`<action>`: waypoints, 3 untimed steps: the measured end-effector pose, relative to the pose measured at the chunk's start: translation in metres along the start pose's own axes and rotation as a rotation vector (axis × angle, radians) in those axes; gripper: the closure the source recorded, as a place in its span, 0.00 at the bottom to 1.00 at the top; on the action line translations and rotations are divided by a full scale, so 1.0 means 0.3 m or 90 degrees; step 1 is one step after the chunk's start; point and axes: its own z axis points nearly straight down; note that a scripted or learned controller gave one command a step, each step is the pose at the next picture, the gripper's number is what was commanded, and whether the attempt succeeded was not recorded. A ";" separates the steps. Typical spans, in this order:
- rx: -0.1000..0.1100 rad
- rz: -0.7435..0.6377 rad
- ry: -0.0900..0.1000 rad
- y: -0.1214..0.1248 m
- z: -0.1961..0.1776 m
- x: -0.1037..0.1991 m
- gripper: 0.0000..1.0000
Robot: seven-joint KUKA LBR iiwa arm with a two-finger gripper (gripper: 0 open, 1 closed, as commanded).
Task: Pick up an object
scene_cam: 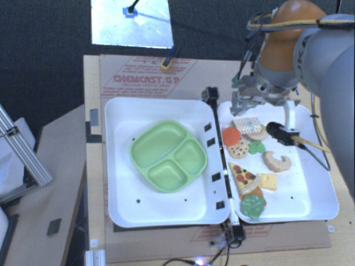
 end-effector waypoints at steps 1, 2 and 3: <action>0.001 0.001 0.000 -0.015 -0.012 -0.001 1.00; -0.001 0.000 0.000 0.014 -0.056 0.018 1.00; 0.001 0.005 -0.001 0.006 -0.010 -0.039 1.00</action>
